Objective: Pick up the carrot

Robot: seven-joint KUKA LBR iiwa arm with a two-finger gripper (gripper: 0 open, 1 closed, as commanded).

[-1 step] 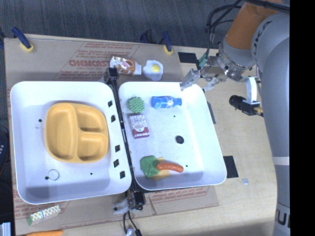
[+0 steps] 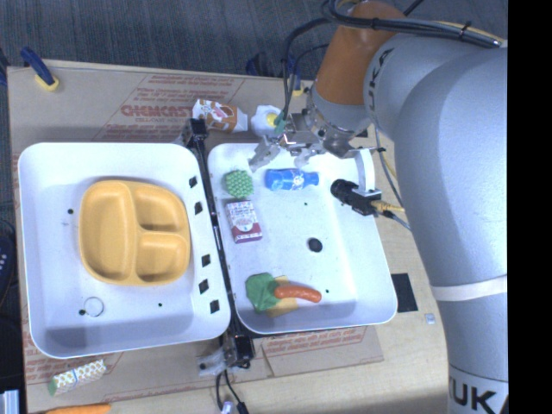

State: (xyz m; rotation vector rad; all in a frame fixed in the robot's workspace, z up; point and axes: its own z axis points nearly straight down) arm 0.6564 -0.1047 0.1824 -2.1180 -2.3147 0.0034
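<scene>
At the near edge of the bench (image 2: 345, 360), brown cardboard shows under two shallow white bins, and a small patterned wrapper (image 2: 79, 375) lies on it by the near left corner. In the right bin (image 2: 366, 266), close to its near wall, the carrot (image 2: 297, 293) lies on its side — orange body pointing right, its green leafy top (image 2: 260, 289) to the left, resting over a pale yellowish piece. Nothing touches it. A little farther in sit a small dark round spot (image 2: 315, 246) on the bin floor and a red-and-white packet (image 2: 244, 221), then a green bumpy ball (image 2: 238, 182) and a blue wrapped item (image 2: 290, 179) side by side. The left bin (image 2: 34, 231) holds a yellow divided tray (image 2: 134, 229). Over the far end of the right bin the hand (image 2: 287, 144) hangs just above the blue item, well apart from the carrot; its metal fingers (image 2: 264, 153) look spread with nothing between them. Behind it rises the orange band (image 2: 349, 54) and the grey arm (image 2: 448, 162) — bulky, filling the right side. Beyond the bins a small orange-and-white packet (image 2: 216, 115) rests on the cardboard, a blue and yellow clamp (image 2: 39, 69) sits at the far left corner, and dark grey carpet (image 2: 155, 11) lies past the bench.
</scene>
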